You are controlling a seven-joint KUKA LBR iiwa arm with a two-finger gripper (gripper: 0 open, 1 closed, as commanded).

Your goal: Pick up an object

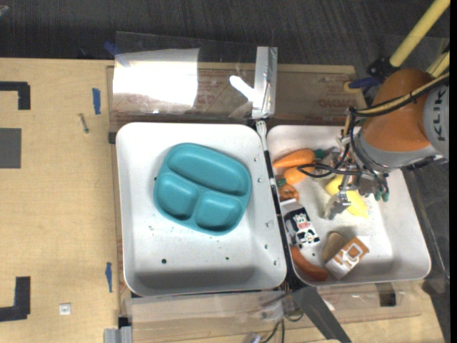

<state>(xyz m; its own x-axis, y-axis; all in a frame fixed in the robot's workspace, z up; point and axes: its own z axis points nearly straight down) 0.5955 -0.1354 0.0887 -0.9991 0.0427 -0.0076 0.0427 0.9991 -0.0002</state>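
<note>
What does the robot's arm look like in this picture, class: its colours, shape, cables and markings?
The arm is a rounded grey body with a broad orange band and dark lettering on the grey shell. Black cables loop around the wrist. The gripper is a small metal assembly with wiring.

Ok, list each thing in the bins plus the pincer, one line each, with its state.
teal divided plate: right side up, flat in the left bin
carrot: lying on its side by the divider in the right bin
yellow toy: partly covered by the pincer
pincer: low over the yellow toy, grip unclear
black-and-white toy: lying flat
brown box: tilted at the front
</note>
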